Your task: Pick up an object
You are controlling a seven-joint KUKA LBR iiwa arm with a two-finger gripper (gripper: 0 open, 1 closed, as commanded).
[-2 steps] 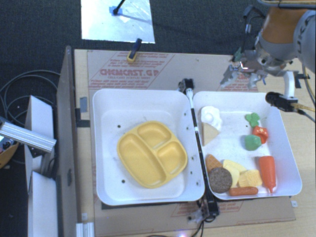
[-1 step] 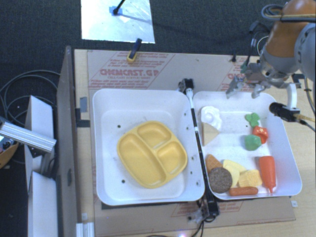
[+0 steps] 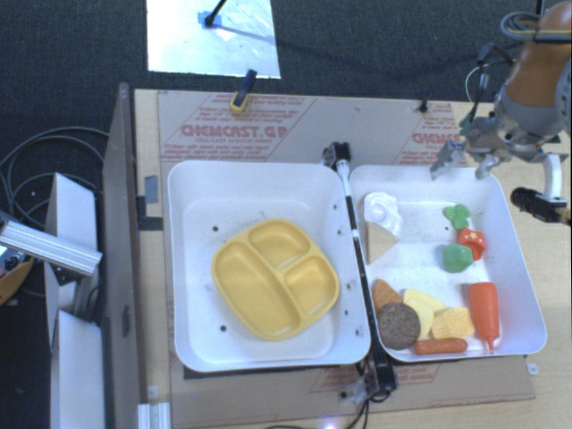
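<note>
You've got the pickable stuff all in the right white bin (image 3: 523, 280): an orange plastic carrot (image 3: 483, 312) by the right wall, a green rounded toy vegetable (image 3: 457, 257) just above it, and a brown round patty (image 3: 399, 325) near the front-left corner. The two-finger gripper (image 3: 465, 163) hangs over that bin's back rim, fingers spread apart with nothing between them. Over in the left white bin (image 3: 192, 239) sits a yellow three-compartment plastic tray (image 3: 274, 278).
</note>
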